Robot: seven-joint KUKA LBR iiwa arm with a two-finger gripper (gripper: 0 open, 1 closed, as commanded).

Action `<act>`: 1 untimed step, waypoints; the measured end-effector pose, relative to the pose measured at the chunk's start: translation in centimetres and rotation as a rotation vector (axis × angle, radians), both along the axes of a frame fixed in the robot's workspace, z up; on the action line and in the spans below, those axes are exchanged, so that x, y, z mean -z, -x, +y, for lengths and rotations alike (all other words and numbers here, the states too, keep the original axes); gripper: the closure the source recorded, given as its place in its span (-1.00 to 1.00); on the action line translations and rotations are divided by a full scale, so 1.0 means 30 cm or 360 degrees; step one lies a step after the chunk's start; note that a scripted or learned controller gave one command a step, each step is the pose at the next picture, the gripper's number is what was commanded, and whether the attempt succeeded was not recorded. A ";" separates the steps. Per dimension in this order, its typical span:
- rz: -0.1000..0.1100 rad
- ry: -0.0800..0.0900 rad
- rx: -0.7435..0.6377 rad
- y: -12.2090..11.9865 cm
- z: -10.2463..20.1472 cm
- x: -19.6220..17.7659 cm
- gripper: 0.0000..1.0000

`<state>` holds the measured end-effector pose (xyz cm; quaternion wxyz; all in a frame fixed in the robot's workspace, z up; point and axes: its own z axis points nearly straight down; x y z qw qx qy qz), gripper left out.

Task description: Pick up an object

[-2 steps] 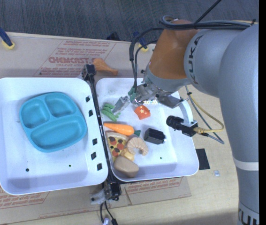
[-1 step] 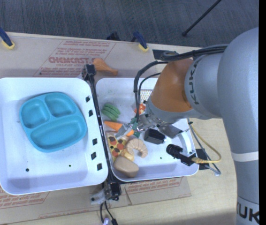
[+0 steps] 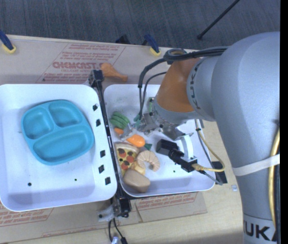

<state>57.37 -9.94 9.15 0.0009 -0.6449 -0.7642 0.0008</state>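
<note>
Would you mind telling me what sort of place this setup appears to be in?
Most likely a robotics lab or test bench, not a kitchen. A grey arm reaches over two white bins clamped on a board, one holding toy food, the other a blue divided plate. A stand's leg crosses the carpet.

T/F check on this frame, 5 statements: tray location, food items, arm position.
1. The blue divided tray lies in the left bin. True.
2. The toy foods, among them a pizza slice and a shrimp, lie in the right bin. True.
3. The arm is over the left bin. False: it is over the right bin, with the gripper near the green item.
4. The blue divided tray holds a carrot. False: its compartments show bare; the orange carrot-like piece is in the right bin.
5. A drumstick-shaped toy lies on the cardboard outside both bins. True.
</note>
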 end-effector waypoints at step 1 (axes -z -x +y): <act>0.0002 0.0001 -0.0008 -0.001 0.000 -0.034 1.00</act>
